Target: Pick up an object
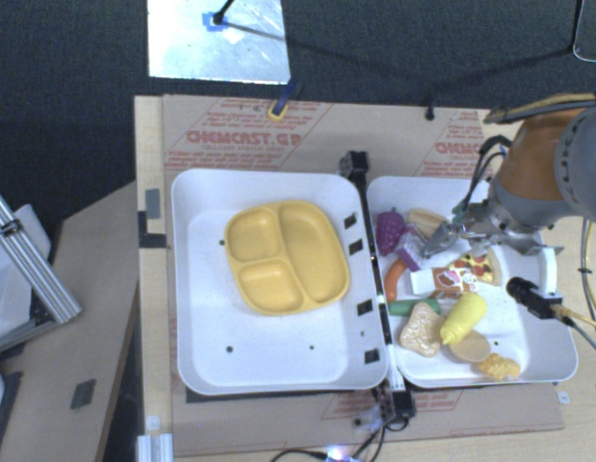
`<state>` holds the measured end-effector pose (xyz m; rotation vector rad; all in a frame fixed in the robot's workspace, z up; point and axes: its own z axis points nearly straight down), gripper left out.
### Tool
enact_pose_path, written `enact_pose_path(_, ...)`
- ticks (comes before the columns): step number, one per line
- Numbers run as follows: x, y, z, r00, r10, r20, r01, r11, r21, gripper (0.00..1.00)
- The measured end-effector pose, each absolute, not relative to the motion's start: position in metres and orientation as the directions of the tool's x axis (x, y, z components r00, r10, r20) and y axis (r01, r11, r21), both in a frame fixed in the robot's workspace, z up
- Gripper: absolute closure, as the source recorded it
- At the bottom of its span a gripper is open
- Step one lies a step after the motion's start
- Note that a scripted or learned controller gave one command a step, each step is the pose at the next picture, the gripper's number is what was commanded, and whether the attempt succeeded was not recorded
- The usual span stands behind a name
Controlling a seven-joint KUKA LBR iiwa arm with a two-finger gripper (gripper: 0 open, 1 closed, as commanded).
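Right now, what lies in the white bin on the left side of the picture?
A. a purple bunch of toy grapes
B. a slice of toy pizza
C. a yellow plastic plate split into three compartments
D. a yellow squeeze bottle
C: the yellow three-compartment plate lies in the left white bin; the toy foods are heaped in the right white bin.

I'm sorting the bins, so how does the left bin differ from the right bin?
The left bin holds one thing, a yellow divided plate; the right bin holds a jumble of toy food, such as purple grapes and a yellow bottle. The arm's hand is over the right bin, not the left bin. Both are shallow and white.
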<state>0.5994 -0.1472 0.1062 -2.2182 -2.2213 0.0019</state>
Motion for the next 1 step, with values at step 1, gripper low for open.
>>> enact_pose_path(1,0.6028,-0.1477,0.0889,-0.002,1.000,-0.003,1.000,0.002,0.009,0.00)
